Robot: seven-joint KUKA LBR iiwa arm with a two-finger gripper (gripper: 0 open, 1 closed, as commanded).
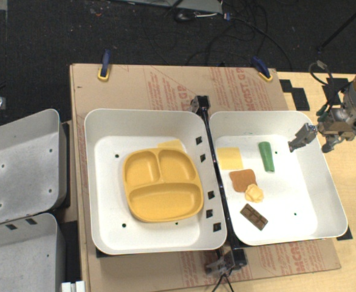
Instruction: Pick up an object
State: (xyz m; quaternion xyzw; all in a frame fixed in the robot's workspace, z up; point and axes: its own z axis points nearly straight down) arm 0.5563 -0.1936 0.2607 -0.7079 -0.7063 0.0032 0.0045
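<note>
The gripper (316, 136) hangs over the right bin's (299, 233) upper right edge, fingers apart, nothing between them. Bare white floor lies below it. Well to its left stands the green block (266, 156) — beyond that, yellow slab (229, 159), brown piece (242, 179), chocolate bar (254, 216). The yellow tray (163, 185) fills the left bin (99, 181).

arm: in from right, wrist low | claw (316, 137): fingers spread (nothing between)

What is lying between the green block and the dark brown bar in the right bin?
In the camera view, between green block and brown bar: a tan slice and a yellow lump.
</note>
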